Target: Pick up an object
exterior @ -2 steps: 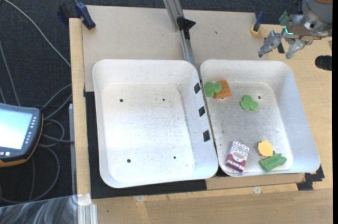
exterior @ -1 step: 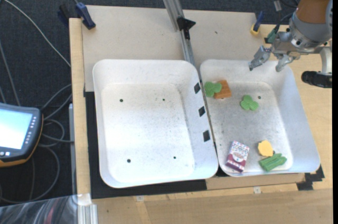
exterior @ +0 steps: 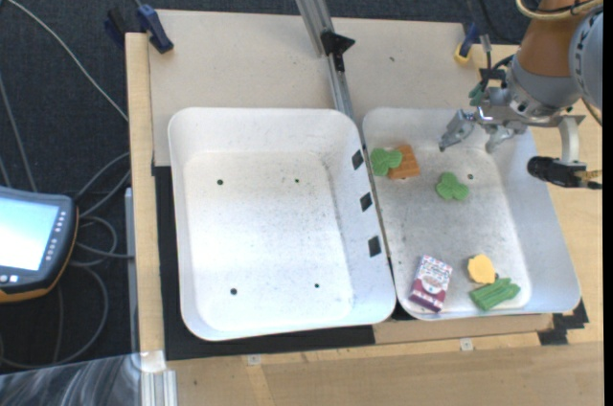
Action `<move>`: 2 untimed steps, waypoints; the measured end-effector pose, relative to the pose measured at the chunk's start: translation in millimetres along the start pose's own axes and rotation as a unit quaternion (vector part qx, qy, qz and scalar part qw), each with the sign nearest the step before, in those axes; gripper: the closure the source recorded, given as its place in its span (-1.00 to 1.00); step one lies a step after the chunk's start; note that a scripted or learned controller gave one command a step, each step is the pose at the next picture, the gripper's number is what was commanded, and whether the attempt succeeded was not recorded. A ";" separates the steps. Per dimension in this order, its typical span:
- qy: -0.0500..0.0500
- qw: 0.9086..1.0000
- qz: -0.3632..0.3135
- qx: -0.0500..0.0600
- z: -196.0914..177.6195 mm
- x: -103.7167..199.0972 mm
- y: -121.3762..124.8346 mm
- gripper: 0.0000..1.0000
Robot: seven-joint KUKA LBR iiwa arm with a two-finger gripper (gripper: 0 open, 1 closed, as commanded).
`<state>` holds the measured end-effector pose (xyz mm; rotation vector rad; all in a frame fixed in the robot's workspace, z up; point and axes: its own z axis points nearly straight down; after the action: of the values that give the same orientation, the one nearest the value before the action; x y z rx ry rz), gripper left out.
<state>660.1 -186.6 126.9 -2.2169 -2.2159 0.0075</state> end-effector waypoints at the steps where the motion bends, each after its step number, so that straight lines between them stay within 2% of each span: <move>1: 0.000 1.000 -0.001 -0.001 36.5 0.6 -0.5 -1.00; 2: -0.001 1.000 -0.001 -0.004 22.0 0.8 1.4 1.00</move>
<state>661.4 -185.8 104.9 -2.2202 -2.2225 0.0000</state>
